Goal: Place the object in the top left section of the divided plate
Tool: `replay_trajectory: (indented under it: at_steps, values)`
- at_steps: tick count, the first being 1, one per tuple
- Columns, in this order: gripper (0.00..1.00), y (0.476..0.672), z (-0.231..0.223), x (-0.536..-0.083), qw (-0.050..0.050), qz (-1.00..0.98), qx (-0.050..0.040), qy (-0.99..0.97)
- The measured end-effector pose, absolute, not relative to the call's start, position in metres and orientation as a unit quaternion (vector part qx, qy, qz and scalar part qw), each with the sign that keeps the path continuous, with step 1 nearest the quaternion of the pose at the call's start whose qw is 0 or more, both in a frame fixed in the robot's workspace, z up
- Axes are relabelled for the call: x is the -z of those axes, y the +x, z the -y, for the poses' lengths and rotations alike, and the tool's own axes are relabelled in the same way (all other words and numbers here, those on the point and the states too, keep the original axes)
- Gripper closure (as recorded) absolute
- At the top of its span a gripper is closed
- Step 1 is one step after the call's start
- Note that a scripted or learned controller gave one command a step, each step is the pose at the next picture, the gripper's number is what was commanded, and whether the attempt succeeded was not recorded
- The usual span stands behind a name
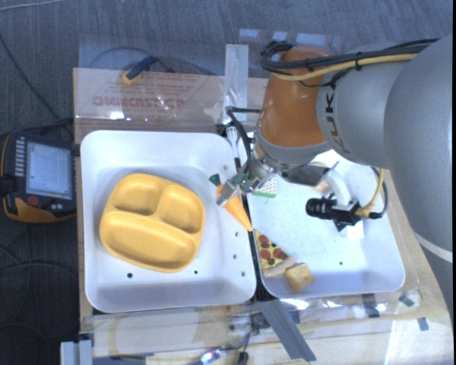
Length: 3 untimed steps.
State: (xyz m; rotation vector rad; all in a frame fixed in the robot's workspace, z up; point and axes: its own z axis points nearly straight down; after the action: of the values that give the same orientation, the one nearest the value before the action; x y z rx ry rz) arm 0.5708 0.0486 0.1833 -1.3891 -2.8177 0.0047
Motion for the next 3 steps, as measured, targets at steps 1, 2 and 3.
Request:
replay_trajectory:
  at_steps: [1, 2, 3]
  values:
    - [1.00, 0.647, -0.040, -0.183, 0.000, 0.901, -0.0002, -0.434]
    - [1.00, 0.576, 0.004, -0.183, 0.001, 0.822, -0.0015, -0.570]
    - [1.00, 0.576, 0.004, -0.191, 0.001, 0.822, -0.0022, -0.569]
